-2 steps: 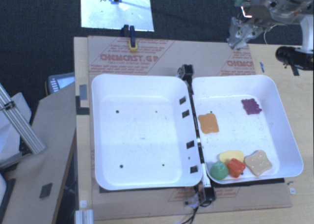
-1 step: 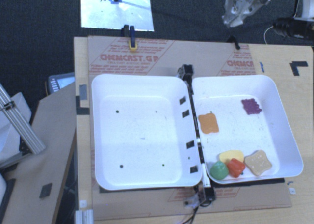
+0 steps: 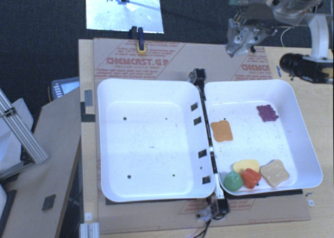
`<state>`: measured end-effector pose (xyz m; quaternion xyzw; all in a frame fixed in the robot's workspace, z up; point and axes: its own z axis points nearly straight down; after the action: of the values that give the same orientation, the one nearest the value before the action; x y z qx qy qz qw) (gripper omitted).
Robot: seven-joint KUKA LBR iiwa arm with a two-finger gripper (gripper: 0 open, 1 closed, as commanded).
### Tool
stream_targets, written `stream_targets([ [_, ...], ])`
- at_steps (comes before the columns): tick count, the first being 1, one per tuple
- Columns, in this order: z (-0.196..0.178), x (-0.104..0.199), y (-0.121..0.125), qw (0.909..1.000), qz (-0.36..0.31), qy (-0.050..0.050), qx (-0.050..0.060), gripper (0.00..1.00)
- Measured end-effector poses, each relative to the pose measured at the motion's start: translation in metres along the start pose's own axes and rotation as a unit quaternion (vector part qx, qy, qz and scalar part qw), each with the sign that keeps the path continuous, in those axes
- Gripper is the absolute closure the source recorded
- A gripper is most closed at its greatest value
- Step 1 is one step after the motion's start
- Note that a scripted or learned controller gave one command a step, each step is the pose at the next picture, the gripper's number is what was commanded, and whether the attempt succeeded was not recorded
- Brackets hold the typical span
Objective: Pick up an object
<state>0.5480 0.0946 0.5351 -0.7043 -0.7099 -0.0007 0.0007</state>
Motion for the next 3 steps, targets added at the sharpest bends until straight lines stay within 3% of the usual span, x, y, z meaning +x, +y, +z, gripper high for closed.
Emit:
stream_targets([
  [1, 0.001, 0.034, -0.064, 1.0000, 0.000, 0.000, 0.000, 1.00],
  [2, 0.107, 0.026, -0.053, 1.0000, 0.004, -0.002, 0.002, 1.00],
  [3, 0.027, 0.055, -0.034, 1.0000, 0.001, 0.001, -0.005, 1.00],
])
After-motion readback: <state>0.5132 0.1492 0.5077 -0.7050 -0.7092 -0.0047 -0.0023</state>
